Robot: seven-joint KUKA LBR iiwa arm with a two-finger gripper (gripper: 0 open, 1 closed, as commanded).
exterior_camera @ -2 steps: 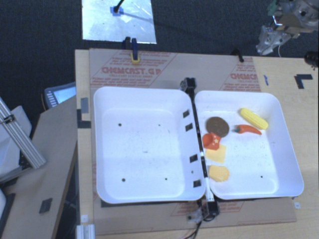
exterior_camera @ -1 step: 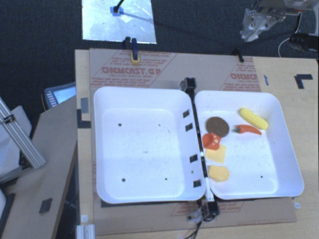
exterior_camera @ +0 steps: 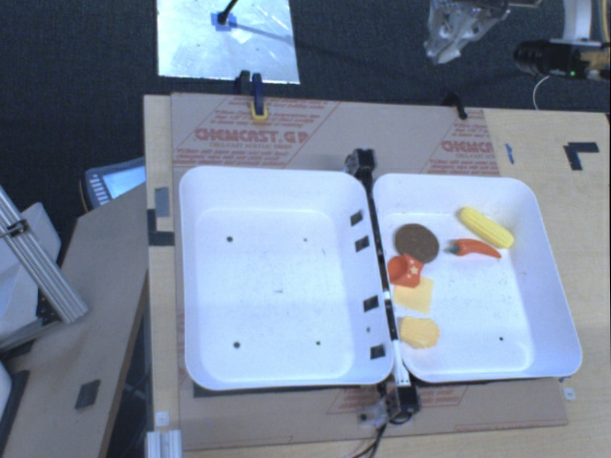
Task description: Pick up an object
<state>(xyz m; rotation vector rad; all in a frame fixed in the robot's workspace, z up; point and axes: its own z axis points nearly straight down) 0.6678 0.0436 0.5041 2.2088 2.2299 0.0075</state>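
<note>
Bench (exterior_camera: 315, 122) w/ cardboard top is carrying two shallow white bins side by side. Left bin (exterior_camera: 200, 256) is sitting w/ only small dark specks on its floor. Right bin (exterior_camera: 549, 303) is holding all loose items, grouped toward its left and upper part.

Items in right bin:
- Corn cob (exterior_camera: 487, 227), yellow, is lying at a slant near the upper right.
- Chili pepper (exterior_camera: 474, 249), red-orange, is lying just below the corn, close to it; contact can't be confirmed.
- Brown disc (exterior_camera: 417, 242) is sitting left of the pepper, apart from it.
- Red piece (exterior_camera: 406, 271) is lying just under the disc, near the divider wall, approx. touching the disc's lower edge.
- Yellow square slice (exterior_camera: 414, 296) is lying directly below the red piece, edges meeting or overlapping.
- Yellow rounded piece (exterior_camera: 419, 332) is lying below the slice, near the bin's left wall, small gap between.

Gripper (exterior_camera: 456, 29) is hanging at the frame's top right, over dark floor beyond the bench's far edge, well apart from both bins and every item. Nothing is showing between its fingers. Finger spread: can't tell, the tool is appearing as a pale, blurred shape.

Silver sheet (exterior_camera: 227, 25) is lying on the floor past the bench, upper left.
</note>
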